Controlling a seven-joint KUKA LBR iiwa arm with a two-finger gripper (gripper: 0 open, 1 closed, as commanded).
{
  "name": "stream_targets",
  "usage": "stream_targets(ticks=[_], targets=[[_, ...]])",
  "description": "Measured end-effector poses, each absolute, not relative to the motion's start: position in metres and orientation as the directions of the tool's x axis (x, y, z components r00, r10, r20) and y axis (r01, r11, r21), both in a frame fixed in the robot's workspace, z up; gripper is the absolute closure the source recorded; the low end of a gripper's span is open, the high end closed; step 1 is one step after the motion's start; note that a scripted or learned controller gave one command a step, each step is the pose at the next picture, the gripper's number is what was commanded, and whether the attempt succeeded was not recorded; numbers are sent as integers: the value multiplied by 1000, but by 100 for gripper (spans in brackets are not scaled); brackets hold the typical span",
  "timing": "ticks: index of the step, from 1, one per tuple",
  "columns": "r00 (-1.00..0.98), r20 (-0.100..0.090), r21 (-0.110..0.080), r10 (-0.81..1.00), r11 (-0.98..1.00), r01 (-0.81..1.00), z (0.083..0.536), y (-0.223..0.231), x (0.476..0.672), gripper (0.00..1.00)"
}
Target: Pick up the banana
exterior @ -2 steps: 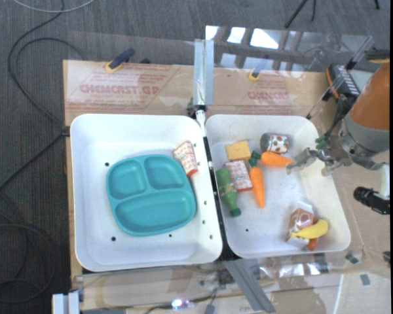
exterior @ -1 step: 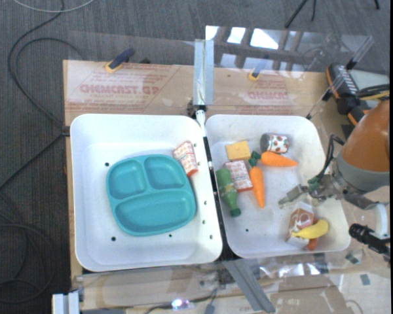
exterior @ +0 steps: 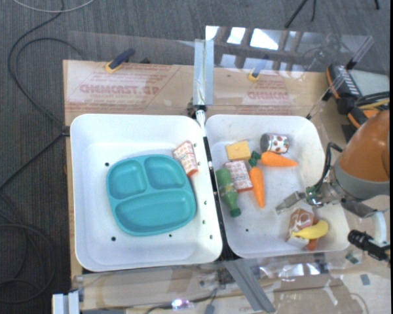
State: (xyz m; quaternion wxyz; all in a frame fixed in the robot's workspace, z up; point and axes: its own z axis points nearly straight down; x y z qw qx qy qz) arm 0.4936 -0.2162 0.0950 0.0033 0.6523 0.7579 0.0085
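Near edge, right bin: banana lies in the front right corner, touching a small packet | just behind: gripper, fingers apart, nothing between them, just beside the banana | farther: two carrots, green bottle | left bin: blue tray

The grey arm with the orange band is cut off by the right edge, so most of it is out of view. Its small metal two-finger gripper is too tiny to tell how the fingers stand. Just below it, the yellow banana partly covers a brown-and-white packet, hiding the print
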Motion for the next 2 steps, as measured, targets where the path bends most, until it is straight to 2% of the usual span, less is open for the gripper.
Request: stream_targets(ticks=[1, 2], targets=[[-213, 5, 16, 977, 212, 977, 94, -216, 493, 0], [-211, -4, 20, 978, 211, 977, 98, -219, 495, 100]])
